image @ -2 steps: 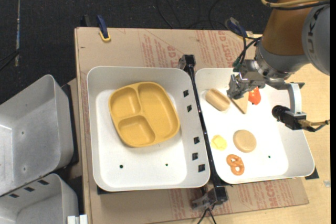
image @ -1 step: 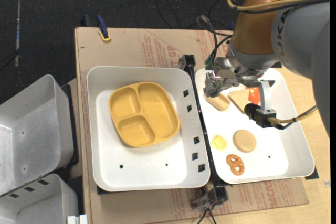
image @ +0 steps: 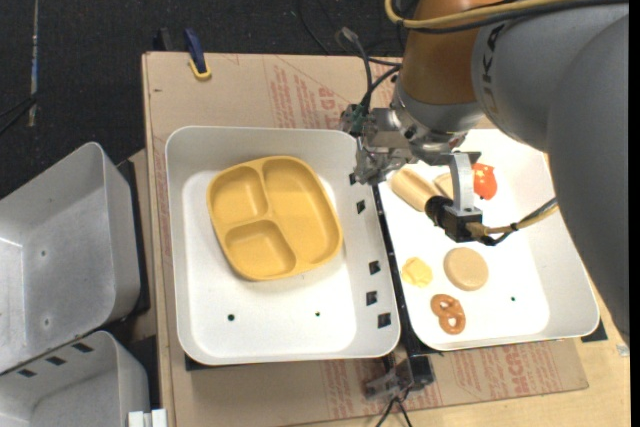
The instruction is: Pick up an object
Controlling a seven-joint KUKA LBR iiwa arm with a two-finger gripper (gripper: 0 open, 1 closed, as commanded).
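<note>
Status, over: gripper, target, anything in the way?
Gripper over shallow right white bin's far-left corner, grip unclear. Tan roll-shaped toy just beside it. Brown pretzel and round tan disc nearer camera, not blocking.

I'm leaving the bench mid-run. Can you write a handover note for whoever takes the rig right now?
Claw: low over the divide between the bins, next to the beige roll; no object visibly gripped.
Left bin: yellow divided plate.
Right bin: the roll, red-orange piece, yellow piece, tan disc, pretzel.
Done: the approach only; everything lies in the bins.
Left: grasp one object, probably the roll since it is nearest, and lift it.
</note>
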